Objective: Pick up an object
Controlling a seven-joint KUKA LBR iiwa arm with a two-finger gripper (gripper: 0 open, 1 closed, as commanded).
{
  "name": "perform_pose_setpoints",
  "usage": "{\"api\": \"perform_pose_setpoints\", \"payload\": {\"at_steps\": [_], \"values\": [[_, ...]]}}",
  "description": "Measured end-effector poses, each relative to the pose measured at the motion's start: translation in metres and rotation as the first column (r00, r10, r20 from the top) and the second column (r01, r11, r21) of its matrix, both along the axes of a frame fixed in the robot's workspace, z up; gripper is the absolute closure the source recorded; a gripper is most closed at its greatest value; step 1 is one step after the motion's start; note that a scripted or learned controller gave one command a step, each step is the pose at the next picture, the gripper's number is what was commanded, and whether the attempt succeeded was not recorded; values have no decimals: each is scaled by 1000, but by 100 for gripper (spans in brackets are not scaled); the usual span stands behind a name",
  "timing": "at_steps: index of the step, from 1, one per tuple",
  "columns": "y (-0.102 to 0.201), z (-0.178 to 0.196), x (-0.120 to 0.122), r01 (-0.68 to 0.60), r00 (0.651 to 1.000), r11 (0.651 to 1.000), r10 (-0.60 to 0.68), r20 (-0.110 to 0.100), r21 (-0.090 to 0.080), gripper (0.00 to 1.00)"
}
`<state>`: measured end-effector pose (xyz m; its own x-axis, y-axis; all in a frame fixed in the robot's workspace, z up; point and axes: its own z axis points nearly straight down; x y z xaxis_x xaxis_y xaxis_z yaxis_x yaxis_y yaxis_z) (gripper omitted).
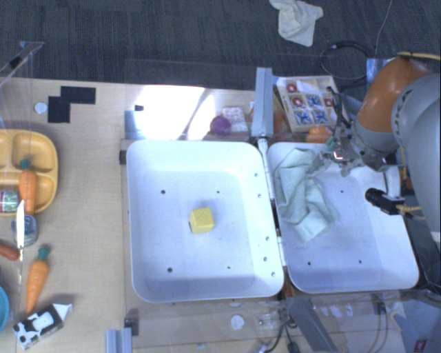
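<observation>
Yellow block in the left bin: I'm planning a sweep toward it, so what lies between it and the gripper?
In the camera view, between the yellow block and the gripper lie bare left-bin floor, the bins' adjoining rims and a crumpled pale cloth in the right bin.

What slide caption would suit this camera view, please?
KUKA arm's pincer over crumpled cloth in right bin; yellow block in left.

Pale wood worktop (83, 207), bright glare patch near its far edge. Dark grey ribbed carpet floor (172, 31) beyond the far edge. Crumpled white rag (298, 21) on the floor, thin cable (382, 27) trailing toward the far right corner.
</observation>
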<state>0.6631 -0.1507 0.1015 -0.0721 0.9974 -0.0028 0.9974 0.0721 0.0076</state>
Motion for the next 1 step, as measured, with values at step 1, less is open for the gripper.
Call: {"api": "perform_pose_setpoints", "payload": {"at_steps": [1], "values": [[16, 9, -40, -183, 983, 983, 183, -1, 0, 0]]}}
